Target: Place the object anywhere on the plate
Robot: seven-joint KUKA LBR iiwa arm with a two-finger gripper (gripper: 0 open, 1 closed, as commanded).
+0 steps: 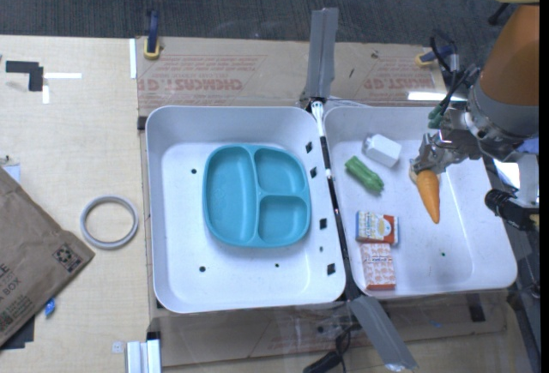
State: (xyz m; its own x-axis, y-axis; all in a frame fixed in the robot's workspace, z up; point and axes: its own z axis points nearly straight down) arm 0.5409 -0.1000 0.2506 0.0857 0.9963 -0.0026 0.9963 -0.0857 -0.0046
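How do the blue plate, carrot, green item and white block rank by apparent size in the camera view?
1. blue plate, by far the largest
2. carrot
3. green item and white block: these look much alike, so I won't rank them.

Tape roll (109,220) on bench at 9 o'clock, w/ cardboard box (30,264) at 8. Right bin (480,268): white block (383,149), green piece (364,174) just beside; two small cartons (377,228) touching, 5 o'clock.

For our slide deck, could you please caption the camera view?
Gripper holds a carrot above the right bin; teal plate waits left.
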